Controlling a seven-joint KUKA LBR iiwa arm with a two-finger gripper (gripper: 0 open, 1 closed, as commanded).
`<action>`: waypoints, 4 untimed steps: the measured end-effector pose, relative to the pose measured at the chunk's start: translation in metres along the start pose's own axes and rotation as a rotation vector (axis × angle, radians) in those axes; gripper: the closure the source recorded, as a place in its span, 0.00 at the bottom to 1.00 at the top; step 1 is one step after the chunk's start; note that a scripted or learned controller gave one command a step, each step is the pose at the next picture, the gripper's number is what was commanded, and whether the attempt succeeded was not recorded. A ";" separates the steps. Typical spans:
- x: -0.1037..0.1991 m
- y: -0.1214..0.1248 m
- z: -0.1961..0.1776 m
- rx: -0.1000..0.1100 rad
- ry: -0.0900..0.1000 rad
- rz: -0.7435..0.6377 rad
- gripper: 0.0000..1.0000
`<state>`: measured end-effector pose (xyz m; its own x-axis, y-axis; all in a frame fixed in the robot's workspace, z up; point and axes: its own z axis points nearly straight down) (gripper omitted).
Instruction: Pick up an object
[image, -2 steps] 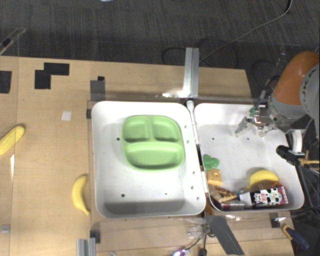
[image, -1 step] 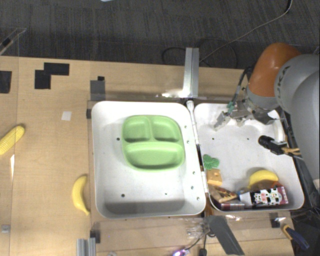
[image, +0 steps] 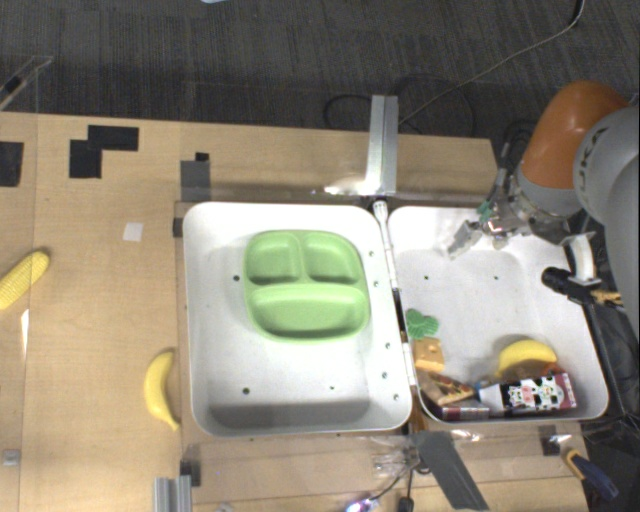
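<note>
We see the grey arm (image: 600, 150), with its orange band, reaching in from the right over the far edge of the right bin (image: 500, 290). Its end effector (image: 470, 237) hangs above that bin's far left part, over bare white floor, and we see nothing between its fingers; how far they are spread we cannot tell, since they are small and blurred from this height.

The things to pick lie along the near side of the right bin. A small green leafy toy (image: 421, 325) sits by the left wall, with an orange block (image: 428, 353) just in front of it. A yellow banana (image: 526, 354) rests toward the near right, touching a dark printed box (image: 535, 393) that lies along the near wall. A brownish jumble of small pieces (image: 450, 390) fills the near left corner; we cannot make out what they are.

The left bin (image: 215, 300) holds a green divided plate (image: 304, 283) lying flat. On the worktop (image: 90, 330) left of the bins lie a second banana (image: 160, 388) and a toy corn cob (image: 22, 278).
</note>
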<state>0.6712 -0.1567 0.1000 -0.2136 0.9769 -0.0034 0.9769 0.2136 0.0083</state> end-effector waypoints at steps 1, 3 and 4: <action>0.002 -0.057 0.010 -0.002 -0.001 0.038 0.00; -0.032 -0.013 -0.002 -0.009 -0.004 -0.003 1.00; -0.032 -0.013 -0.002 -0.009 -0.004 -0.003 0.00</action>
<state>0.6655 -0.1907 0.1019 -0.2167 0.9762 -0.0075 0.9761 0.2168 0.0168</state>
